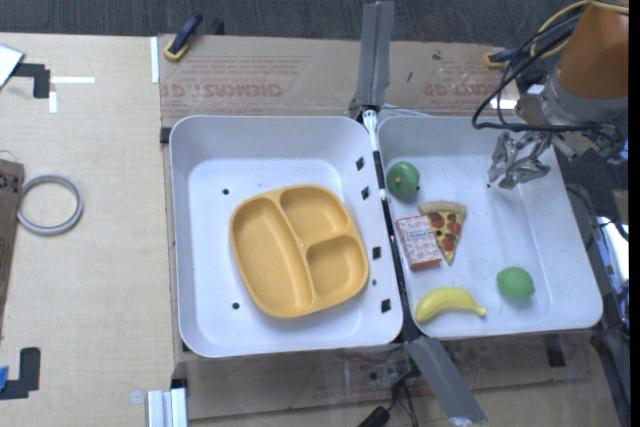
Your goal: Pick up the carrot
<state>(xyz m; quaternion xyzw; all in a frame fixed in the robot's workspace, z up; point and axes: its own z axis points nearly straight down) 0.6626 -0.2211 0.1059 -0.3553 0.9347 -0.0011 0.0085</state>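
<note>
While the grey arm (600, 45) with its orange band is reaching in from the right, its gripper (518, 165) is hanging over the far right part of the right bin (575, 245); whether it is open or closed cannot be told.

Right bin is holding:
- green round fruit (403, 178), near the dividing wall
- toy pizza slice (446, 227), touching a small red box (418, 242)
- banana (449, 303), by the near rim
- second green fruit (515, 283), just right of the banana

Left bin (200, 215) is carrying a yellow divided plate (298, 250). A tape roll (48, 204) is lying on the tabletop (90, 315) at left.
</note>
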